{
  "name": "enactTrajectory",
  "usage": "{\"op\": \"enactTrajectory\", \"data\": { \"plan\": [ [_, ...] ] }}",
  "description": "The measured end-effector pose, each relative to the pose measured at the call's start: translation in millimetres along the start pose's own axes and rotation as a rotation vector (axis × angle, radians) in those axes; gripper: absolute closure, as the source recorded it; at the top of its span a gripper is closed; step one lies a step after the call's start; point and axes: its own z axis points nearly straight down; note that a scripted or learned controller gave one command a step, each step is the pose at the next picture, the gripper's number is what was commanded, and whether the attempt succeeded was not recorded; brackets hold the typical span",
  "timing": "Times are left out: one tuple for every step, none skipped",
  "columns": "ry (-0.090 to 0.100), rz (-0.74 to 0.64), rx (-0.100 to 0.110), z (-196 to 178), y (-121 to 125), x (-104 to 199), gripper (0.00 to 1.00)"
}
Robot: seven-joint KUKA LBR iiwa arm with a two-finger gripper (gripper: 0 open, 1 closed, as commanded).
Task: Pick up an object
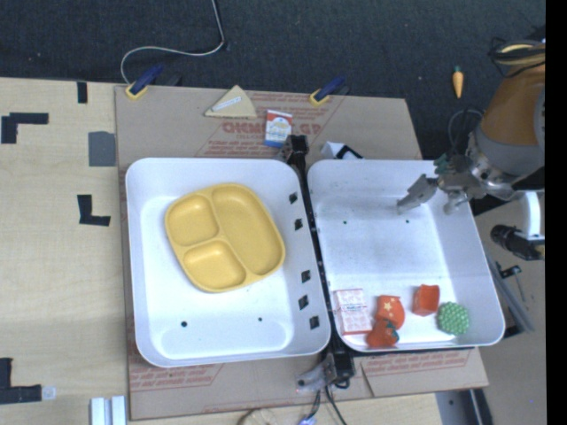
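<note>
The gripper (431, 193) is hovering over the right bin (390, 246) at its 1 o'clock corner — fingers apart, gripping nothing. Small objects are lying along the 6 o'clock wall: a red-and-white card (352, 310), red pieces (388, 319), a red block (426, 299) and a green ball (453, 318). A yellow divided tray (223, 235) is sitting in the left bin (159, 326).

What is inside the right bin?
Along the right bin's near edge lie a small white card, two red pieces, a red block and a green ball. The gripper hangs over its far side, covering a little floor.
</note>
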Motion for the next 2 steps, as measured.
{"op": "enactTrajectory", "data": {
  "plan": [
    [0.001,0.0,0.0,101.9,-68.1,0.9,0.0],
    [-0.003,0.001,-0.007,104.1,-111.1,-22.7,0.0]
  ]
}}
